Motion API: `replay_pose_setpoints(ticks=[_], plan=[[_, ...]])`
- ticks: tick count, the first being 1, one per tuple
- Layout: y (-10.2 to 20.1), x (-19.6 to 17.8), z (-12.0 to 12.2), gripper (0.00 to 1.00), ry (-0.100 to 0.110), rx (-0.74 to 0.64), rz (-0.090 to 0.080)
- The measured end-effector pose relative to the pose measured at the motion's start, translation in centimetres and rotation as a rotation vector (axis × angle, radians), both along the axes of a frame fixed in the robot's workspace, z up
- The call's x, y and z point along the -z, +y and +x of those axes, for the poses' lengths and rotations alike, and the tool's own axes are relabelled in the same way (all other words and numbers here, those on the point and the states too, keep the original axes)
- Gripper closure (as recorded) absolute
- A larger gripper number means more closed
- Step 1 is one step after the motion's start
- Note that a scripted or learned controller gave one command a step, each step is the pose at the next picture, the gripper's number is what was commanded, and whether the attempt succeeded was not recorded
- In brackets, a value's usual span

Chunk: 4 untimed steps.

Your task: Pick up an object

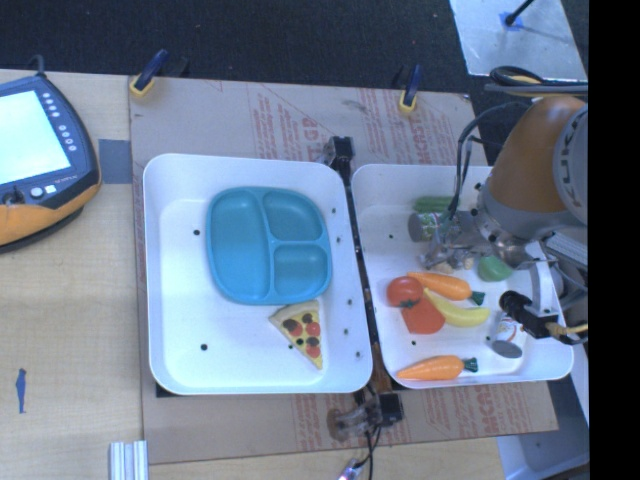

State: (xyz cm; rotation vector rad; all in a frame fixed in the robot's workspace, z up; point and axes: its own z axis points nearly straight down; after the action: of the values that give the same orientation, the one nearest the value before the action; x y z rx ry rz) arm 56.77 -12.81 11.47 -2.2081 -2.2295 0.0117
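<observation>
Over the right bin (540, 373), the gripper (452, 251) hangs low among crowded toy food, its state impossible to tell, just beside the green can (432, 208) and above the carrot (446, 286) and banana (458, 313), so a grasp could nudge neighbours or close on nothing.

You have two white bins (160, 268), one blue plate (268, 244), one pizza slice (301, 330), two carrots (432, 369), one banana (458, 312), one tomato (404, 290), one green can (432, 208).
</observation>
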Motion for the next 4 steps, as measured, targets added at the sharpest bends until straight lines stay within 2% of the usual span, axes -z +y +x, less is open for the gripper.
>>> replay_pose_setpoints(ticks=[1, 2, 3, 4], plan=[[2.8, -9.7, -4.3, 1.00, -0.005, 0.005, 0.003], [1.5, -14.4, -8.9, 1.00, -0.006, 0.007, 0.002], [3.0, 1.0, -7.8, 1.00, -0.016, 0.002, 0.003], [7.4, -7.7, -9.1, 1.00, -0.005, 0.005, 0.004]])
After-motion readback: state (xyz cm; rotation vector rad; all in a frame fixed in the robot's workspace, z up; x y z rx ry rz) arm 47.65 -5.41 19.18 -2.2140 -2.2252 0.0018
